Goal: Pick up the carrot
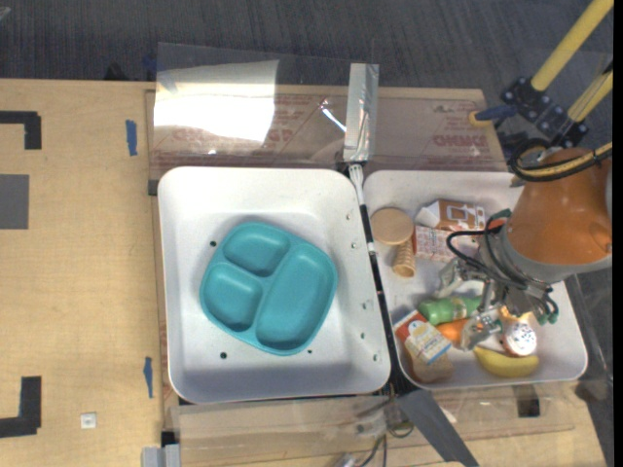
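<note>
Right bin (569,363): carrot (450,332) beside banana (505,361), claw (484,311) above, grip state untellable; left bin (185,280): teal plate (269,286).

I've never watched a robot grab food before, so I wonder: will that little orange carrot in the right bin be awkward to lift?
Probably somewhat. The carrot looks small, smooth and rounded, so it may slip or roll. It lies wedged among a green item, a small carton and a banana, so neighbours may get nudged. It looks like a rigid toy, likely light.
</note>
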Controlling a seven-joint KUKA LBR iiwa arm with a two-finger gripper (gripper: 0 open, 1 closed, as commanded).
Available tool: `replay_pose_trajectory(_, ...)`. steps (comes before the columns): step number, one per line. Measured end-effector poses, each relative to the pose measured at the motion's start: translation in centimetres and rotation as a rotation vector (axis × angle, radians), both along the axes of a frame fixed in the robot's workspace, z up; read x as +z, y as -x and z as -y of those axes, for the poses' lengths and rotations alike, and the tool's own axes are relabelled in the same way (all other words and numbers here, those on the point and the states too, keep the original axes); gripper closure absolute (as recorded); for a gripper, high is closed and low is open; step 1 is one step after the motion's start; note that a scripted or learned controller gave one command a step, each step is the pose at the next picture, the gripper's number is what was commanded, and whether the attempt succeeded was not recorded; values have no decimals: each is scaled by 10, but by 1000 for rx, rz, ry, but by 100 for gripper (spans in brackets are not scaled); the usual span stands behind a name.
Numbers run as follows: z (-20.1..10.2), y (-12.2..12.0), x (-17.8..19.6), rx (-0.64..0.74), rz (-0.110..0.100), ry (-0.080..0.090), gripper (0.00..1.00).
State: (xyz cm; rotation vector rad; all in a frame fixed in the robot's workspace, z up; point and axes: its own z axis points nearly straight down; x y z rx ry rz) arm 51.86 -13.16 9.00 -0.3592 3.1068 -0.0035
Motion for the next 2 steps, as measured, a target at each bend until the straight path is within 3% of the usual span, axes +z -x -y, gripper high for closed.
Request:
replay_pose_trajectory(1,-8,24,0,124,5,4,0)
replay_pose_trajectory(2,-40,20,1,110,3,4,0)
